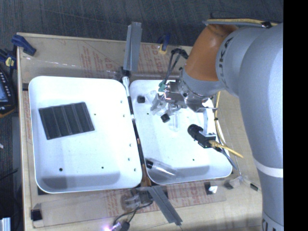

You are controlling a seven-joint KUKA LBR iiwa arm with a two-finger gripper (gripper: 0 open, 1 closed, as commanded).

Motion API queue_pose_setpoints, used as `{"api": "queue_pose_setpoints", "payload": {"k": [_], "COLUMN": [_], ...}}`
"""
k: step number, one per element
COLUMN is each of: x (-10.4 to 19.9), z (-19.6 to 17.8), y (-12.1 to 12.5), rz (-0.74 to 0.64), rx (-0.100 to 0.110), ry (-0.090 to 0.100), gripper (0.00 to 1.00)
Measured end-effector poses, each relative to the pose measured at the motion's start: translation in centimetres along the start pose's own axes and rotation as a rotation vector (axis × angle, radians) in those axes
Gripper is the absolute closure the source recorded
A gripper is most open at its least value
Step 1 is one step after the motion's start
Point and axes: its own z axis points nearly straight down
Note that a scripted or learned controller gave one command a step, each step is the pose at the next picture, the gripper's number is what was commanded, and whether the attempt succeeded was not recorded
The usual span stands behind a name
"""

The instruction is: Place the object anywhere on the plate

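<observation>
Noted nearest lens: grey metal strut [166, 210] on bench [72, 54] front edge, just outside rt bin [180, 150] near rim, set at an angle.

Found inside rt bin, near-left corner: clear piece [161, 167] w/ dark end, lying flat close to near wall.

Logged gripper [166, 110] over rt bin, far half, approx mid-width. Logged arm [250, 57] entering across rt bin's right rim, w/ orange band [211, 52] above rt bin's far-right corner. Cannot tell whether tool open or closed; detail too fine at this res.

Spotted small dark object [165, 118] right at gripper's lower end, over rt bin floor near centre. Cannot tell whether gripped, touching, or just resting on floor beside tool.

Recorded small black item [141, 99] in rt bin's far-left part, near left wall, apart from gripper.

Confirmed left bin [86, 153] butted against rt bin's left wall. Found dark ribbed plate [66, 120] lying flat in left bin, well apart from rt bin's left wall, slightly skewed. Small dark object within rt bin, well apart from dark ribbed plate; placement not yet done.

Observed grey post [132, 47] upright just beyond rt bin's far-left corner, plus blue clamp [164, 42] on bench edge beyond rt bin's far rim.
</observation>
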Motion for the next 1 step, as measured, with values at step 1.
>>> {"api": "queue_pose_setpoints", "payload": {"k": [1], "x": [7.37], "z": [2.42], "y": [-6.56], "rz": [0.289], "rx": [0.004], "ry": [-0.003], "gripper": [1.0]}}
